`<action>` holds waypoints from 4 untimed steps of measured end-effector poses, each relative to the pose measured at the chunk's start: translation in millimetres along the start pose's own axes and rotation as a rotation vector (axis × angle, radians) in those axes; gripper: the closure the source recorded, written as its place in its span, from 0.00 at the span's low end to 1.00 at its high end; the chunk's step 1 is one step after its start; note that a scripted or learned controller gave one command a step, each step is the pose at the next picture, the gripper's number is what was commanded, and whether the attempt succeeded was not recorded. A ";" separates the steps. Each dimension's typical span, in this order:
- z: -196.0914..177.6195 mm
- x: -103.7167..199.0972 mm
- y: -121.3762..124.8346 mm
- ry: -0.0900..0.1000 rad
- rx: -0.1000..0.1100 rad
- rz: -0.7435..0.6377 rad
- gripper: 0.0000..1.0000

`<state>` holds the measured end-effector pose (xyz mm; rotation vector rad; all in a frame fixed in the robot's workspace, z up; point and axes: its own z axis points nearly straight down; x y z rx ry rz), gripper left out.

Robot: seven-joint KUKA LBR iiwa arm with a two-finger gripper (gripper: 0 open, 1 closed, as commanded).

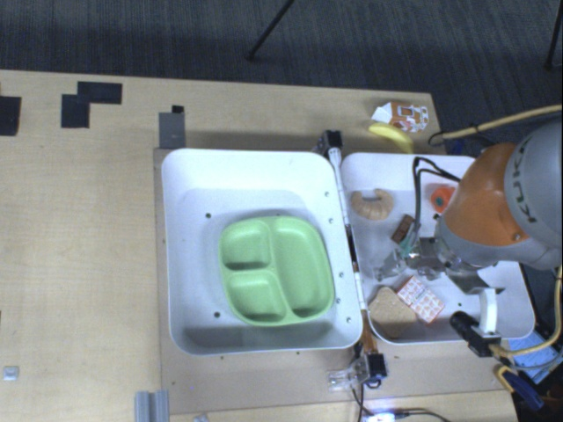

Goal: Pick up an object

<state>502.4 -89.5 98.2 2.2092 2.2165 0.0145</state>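
You are looking at the arm (493, 205) reaching in from the right and hanging low over the right bin (519, 319). The gripper (406, 255) is sitting in the middle of that bin, but it is blurred and partly hidden under the wrist, so you cannot tell how it is standing, and nothing is visibly held.

The things to pick are all lying in this bin. A donut (372, 204) is resting near the far left corner. A small brown piece (403, 229) is lying just beside the gripper. A checkered packet (420, 298) and a bread slice (391, 308) are touching each other at the near side, just below the gripper. The left bin (189, 236) is holding a green tray (275, 269).

I judge that the approach is under way. To do it well, you should be aiming at one thing alone: the brown piece seems the nearest. Be coming down straight, and be keeping off the packet and the bin wall.
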 end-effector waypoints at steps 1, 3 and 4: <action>-10.4 0.6 1.7 0.001 -0.003 -0.002 1.00; 12.1 0.6 10.9 0.003 0.012 0.000 0.00; 0.7 1.2 13.5 0.003 0.005 -0.003 1.00</action>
